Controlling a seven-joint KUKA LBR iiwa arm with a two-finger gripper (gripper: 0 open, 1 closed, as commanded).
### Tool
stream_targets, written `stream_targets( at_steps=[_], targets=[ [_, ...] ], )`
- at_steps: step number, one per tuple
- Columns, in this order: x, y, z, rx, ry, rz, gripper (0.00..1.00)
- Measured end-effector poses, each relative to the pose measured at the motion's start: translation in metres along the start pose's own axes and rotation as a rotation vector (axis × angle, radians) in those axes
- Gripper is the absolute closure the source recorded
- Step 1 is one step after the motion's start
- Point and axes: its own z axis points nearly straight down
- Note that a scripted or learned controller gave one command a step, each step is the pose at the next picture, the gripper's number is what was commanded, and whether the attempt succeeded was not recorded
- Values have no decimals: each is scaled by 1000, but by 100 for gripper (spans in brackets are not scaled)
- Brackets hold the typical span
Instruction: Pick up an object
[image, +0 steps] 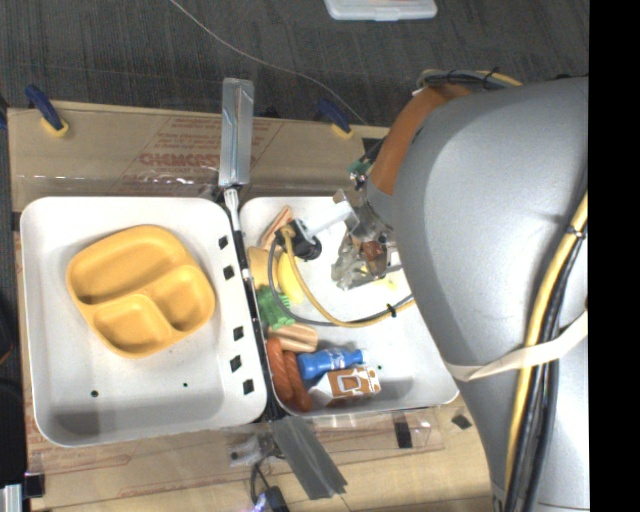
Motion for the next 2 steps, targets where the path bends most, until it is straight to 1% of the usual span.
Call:
stream_targets(
  at_steps=[1, 2],
  targets=[
    [-64, -35, -50, 1, 4, -7, 100],
    [-43, -19, -15, 0, -2, -3, 100]
  ],
)
